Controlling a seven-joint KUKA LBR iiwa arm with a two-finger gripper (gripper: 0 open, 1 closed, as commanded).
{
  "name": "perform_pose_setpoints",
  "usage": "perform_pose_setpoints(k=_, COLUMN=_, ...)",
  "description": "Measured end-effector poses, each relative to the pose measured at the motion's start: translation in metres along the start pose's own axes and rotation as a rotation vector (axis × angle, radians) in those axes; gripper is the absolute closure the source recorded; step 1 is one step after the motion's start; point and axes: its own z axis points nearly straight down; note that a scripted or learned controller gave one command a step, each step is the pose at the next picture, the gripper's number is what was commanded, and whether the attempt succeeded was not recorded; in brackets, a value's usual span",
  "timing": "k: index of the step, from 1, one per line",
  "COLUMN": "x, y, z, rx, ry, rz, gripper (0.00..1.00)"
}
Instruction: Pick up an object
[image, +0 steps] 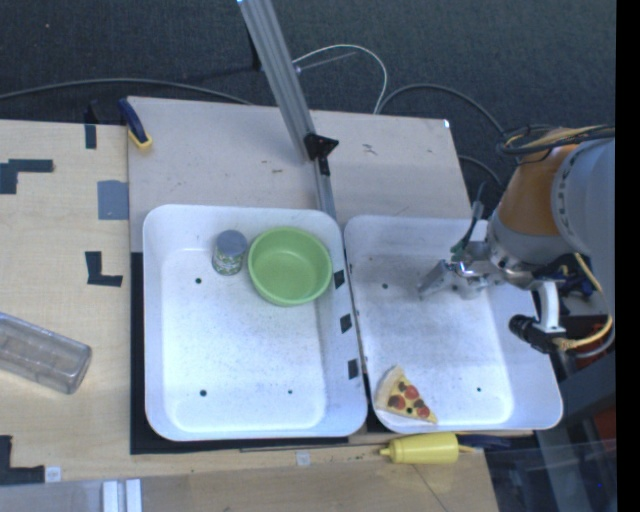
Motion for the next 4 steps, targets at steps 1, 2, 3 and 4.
perform_pose_setpoints(k=1, x=0.001, y=0.002, z=-0.014, rx=-0.005, ry=0.0, rz=-0.002, gripper=1.0)
perform_pose_setpoints(k=2, x=0.007, y=0.003, z=-0.058, rx=-0.01, ry=0.0, rz=-0.001, gripper=1.0)
perform_pose_setpoints(k=3, x=0.01, y=0.011, z=-0.119, rx=-0.013, ry=-0.002, rz=-0.001, gripper=1.0)
perform_pose_setpoints(k=4, x=0.01, y=0.012, z=-0.128, rx=-0.008, ry=0.0, rz=-0.001, gripper=1.0)
